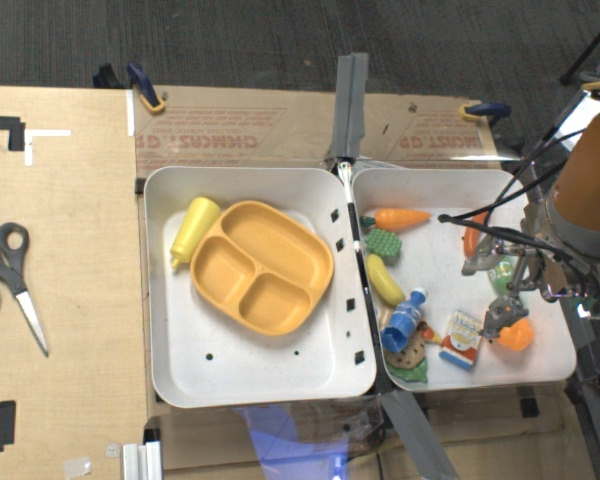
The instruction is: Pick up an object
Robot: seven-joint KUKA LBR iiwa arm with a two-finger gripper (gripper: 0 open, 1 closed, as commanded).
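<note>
Orange ball [517,335] sits at the right bin's [450,376] near corner as your gripper [503,311] hangs just beside it; whether its grip has closed, you cannot tell. Nothing looks lifted yet.

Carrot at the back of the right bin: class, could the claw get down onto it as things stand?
Probably yes. The carrot lies apart from the other toys, uncovered, and the claw hangs over the same bin.

— What am I seeing by the right bin's [450,378] far right side?
— A small round orange ball-like toy [517,335], lying on the bin floor near the right wall, just beside a little red-and-white carton [462,339].
</note>
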